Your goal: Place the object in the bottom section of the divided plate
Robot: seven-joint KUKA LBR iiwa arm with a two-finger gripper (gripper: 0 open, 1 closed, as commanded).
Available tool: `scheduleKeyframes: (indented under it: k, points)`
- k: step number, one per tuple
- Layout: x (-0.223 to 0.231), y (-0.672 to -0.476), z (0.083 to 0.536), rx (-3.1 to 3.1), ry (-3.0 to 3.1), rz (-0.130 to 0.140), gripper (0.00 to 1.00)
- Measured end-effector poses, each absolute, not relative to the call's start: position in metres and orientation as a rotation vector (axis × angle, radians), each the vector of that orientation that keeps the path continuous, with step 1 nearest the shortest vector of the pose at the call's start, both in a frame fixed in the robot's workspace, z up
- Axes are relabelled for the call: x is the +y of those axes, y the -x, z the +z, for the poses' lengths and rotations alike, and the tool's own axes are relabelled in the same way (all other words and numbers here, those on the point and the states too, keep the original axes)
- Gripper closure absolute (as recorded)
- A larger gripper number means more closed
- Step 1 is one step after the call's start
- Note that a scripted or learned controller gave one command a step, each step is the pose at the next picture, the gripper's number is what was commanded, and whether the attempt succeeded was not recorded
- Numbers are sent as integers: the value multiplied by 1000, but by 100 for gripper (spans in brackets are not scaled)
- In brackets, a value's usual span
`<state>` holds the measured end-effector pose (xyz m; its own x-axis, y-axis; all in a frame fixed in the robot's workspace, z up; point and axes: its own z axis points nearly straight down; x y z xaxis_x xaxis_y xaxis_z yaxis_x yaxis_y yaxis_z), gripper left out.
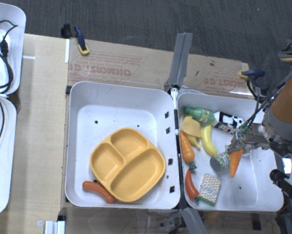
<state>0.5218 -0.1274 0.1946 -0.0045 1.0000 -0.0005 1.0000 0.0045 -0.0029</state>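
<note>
A yellow divided plate [127, 164] lies in the left bin [85, 102], with two small sections on its upper left and one large section on its lower right. My gripper [238, 145] hangs over the right bin [261, 201], near its middle. Its fingers are shut on the top end of an orange toy carrot [234, 162], which points downward below them. A small grey-green object [220, 161] sits right beside the carrot on its left.
A sausage [98, 190] lies at the plate's lower left edge. The right bin holds a green bottle [198, 114], a banana [208, 141], a second carrot [187, 147], a red chili [191, 184], a cracker packet [209, 189] and a cow-print item [229, 121].
</note>
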Motion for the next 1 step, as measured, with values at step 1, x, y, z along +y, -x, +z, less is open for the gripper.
scheduleKeyframes:
  k: [1]
  points:
    - [-64,-512,230,-2226,2216,4,100]
